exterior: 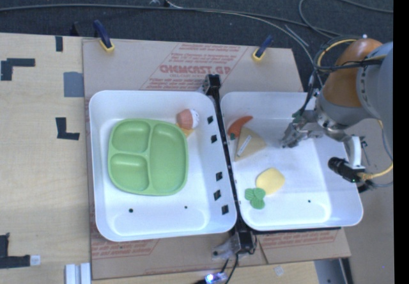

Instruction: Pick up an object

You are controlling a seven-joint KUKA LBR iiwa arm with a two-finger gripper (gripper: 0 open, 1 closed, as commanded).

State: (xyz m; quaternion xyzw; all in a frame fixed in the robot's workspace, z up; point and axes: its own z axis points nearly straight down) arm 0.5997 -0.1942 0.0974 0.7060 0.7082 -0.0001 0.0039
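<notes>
Glossy white plastic bins, matt green plastic tray; brown cardboard sheet, pale wood bench

The gripper is hanging over the right bin, right of centre frame. A yellow piece and a green piece are lying just beside each other lower in that bin. A green divided plate is occupying the left bin.

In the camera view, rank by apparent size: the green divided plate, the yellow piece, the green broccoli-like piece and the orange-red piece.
1. green divided plate
2. yellow piece
3. orange-red piece and green broccoli-like piece: too alike to rank.
</notes>
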